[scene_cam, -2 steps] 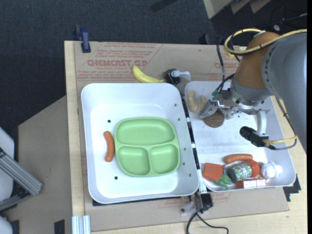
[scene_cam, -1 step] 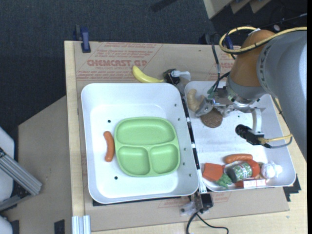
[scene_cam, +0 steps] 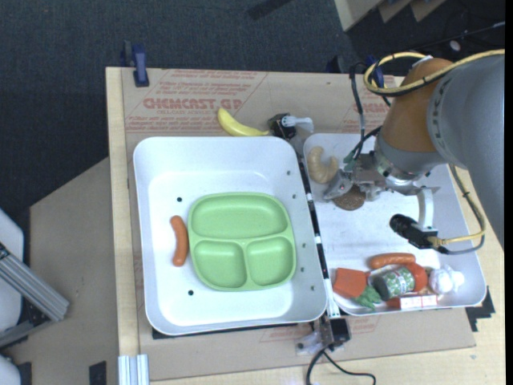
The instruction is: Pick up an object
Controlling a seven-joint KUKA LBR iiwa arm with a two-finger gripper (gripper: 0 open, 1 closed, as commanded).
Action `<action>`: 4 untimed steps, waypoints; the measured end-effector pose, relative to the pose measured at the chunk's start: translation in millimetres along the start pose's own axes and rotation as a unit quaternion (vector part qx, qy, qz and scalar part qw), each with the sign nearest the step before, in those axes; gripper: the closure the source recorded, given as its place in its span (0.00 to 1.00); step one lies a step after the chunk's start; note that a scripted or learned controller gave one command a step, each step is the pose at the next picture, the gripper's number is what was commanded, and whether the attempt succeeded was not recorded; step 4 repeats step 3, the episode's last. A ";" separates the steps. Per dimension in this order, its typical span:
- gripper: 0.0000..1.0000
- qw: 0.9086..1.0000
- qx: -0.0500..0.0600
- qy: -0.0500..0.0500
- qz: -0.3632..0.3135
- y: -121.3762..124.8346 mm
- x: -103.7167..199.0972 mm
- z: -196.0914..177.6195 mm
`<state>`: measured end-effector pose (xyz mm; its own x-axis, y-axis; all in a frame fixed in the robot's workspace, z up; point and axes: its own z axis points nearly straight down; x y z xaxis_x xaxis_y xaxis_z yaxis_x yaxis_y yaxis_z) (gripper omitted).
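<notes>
Reaching in from the right, arm bent low over right bin, gripper beside a brown round object and beige piece; grip state impossible to tell.

The grey arm reaches in from the right side of the camera view, its broad rounded body filling the upper right corner. An orange band wraps it just above the wrist, and the wrist below that bends downward and toward the left. Yellow and black cables loop over the top of the orange band and trail down along the arm's lower side. The pincer sits at the end of the wrist, low and pointing left and downward. Its metal parts are grey and crowded together, seen from above at a slant.
</notes>
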<state>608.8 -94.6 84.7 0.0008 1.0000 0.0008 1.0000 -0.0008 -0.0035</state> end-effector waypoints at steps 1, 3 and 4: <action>0.00 1.000 -0.002 -0.001 -0.001 7.6 1.8 0.1; 1.00 1.000 -0.007 0.001 -0.004 14.4 79.0 -106.3; 1.00 1.000 -0.007 0.001 -0.004 14.4 79.0 -106.3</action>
